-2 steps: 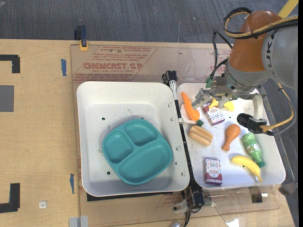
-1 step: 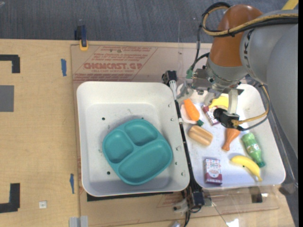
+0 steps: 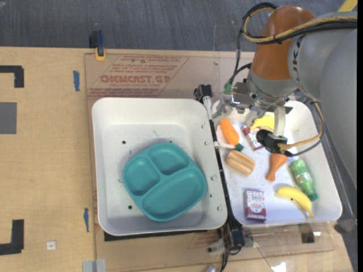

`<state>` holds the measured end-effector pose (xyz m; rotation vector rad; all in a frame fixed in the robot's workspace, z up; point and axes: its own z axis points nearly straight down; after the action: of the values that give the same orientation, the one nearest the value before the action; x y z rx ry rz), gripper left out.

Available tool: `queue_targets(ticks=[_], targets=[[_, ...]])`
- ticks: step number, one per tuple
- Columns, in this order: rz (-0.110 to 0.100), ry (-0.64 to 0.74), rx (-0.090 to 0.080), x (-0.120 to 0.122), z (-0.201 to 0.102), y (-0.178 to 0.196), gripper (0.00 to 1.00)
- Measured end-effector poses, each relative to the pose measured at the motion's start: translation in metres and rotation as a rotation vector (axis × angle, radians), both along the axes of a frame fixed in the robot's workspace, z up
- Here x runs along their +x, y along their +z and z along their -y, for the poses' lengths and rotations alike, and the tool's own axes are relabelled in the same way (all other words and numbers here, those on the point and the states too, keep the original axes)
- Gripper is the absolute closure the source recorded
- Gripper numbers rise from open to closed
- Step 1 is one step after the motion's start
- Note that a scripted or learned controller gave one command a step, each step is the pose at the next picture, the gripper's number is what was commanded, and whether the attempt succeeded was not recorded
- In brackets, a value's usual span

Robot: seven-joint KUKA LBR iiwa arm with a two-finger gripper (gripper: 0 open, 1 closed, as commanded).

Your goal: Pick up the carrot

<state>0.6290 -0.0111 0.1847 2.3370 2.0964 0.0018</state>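
Since the carrot (image 3: 228, 132) by the right bin's (image 3: 332, 205) left wall looks rigid, mid-body should be gripped; gripper (image 3: 258, 115) opening cannot be told.

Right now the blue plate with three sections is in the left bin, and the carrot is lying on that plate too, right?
Not quite. The camera view shows the carrot lying in the right bin, near its left wall, beside the hot dog bun. The blue plate with three sections is in the left bin, as you said, with nothing on it.
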Motion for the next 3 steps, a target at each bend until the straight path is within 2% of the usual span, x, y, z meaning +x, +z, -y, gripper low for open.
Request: queue_targets(ticks=[3], targets=[[0.0, 0.0, 0.0, 0.0, 0.0, 0.0, 0.0]])
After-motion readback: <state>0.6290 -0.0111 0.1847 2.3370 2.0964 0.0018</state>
